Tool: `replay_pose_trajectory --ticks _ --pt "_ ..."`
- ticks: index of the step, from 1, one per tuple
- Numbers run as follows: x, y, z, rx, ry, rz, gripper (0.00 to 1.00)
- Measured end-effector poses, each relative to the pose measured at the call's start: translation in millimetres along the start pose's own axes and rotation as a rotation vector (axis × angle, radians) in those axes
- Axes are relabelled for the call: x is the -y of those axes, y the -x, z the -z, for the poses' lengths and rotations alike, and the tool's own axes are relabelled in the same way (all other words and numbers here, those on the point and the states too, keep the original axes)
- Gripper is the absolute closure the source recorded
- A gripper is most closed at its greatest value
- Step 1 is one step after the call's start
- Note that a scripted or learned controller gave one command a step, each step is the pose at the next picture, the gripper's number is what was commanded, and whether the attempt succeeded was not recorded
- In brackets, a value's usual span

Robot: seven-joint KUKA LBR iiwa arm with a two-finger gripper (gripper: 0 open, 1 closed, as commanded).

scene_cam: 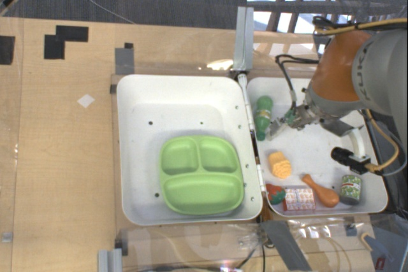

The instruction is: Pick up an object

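The camera view shows the claw (275, 128) low in the right bin (376, 204), its tip close against the green bottle (262, 113) that lies near the wall between the two bins; whether it is wide, narrow or gripping anything I cannot tell, since the tip is small and blurred there. Just below the claw lies a yellow corn cob (279, 164). Farther below it, along the bin's near edge, sit a red piece (275, 190), a pink and white packet (298, 199) and an orange drumstick (320, 190), close together. Down and to the right of the claw stands a small green can (350, 188) in the corner, with a black part of the arm just above it. To the left of the claw, across the dividing wall, the left bin (146, 99) holds a green sectioned tray (201, 174) lying flat. The grey arm with its orange band (341, 67) rises to the right of the claw, with cables looping around it.
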State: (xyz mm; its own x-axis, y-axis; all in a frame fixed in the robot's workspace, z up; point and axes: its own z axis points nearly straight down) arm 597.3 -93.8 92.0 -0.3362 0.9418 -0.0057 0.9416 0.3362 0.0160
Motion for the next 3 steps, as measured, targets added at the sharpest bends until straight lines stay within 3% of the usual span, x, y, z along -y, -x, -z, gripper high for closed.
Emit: replay_pose_trajectory --ticks 1,2,3 --pt "-44.3 30.0 -3.0 0.001 -0.004 -0.180 0.00" --pt "-14.2 4.2 -0.8 0.007 -0.001 -0.080 0.00" --pt "76.6 -18.1 3.2 0.005 0.005 0.199 0.00"
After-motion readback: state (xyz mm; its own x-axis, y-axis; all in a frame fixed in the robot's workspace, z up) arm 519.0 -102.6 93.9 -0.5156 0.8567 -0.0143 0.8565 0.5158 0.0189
